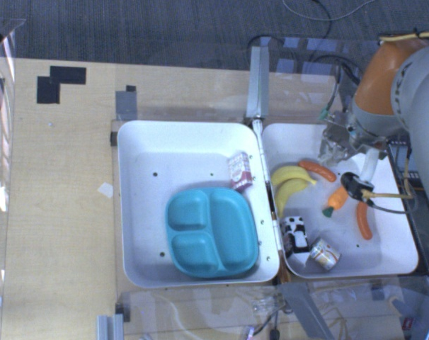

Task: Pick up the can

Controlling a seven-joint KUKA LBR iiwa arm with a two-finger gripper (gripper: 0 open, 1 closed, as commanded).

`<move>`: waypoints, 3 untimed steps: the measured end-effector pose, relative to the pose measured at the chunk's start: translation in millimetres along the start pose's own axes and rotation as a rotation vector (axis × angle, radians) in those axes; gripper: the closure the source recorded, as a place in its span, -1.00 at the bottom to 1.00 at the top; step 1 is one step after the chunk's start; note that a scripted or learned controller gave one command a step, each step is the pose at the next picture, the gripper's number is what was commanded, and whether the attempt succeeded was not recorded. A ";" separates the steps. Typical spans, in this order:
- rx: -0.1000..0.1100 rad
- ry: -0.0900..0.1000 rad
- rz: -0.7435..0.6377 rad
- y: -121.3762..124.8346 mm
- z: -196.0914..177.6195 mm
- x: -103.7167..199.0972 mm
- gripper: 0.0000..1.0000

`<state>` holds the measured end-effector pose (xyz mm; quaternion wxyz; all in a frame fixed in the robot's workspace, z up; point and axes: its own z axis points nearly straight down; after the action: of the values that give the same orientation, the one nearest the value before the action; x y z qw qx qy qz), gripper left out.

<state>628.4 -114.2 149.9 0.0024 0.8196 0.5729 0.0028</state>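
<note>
Camera view: gripper [337, 147] hangs over right bin's [405, 261] far end; can't tell jaw state. Can [324, 254] lies on its side well below jaws, near bin's front rim, just beside a black-and-white carton [294, 234]; no label readable. Bananas [292, 183], carrots [317, 168] lie between. Left bin [140, 154] holds blue tray [211, 232].

Two white bins [129, 190] sit on a pale wood bench [52, 190] marked with black squares [59, 82]. The left bin holds a turquoise tray [211, 232]. At right are yellow bananas [292, 183], orange carrots [363, 222], a silvery can [323, 254] and a black-and-white carton [295, 234].
</note>
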 end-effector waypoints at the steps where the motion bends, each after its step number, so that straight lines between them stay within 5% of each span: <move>1: 0.002 0.000 0.230 -46.1 -99.6 41.8 1.00; 2: 0.002 -0.001 0.203 -20.0 -168.0 32.1 1.00; 3: 0.005 -0.002 0.511 -95.6 -170.3 72.6 1.00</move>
<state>562.3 -13.1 319.6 0.0002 0.9377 0.3474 0.0013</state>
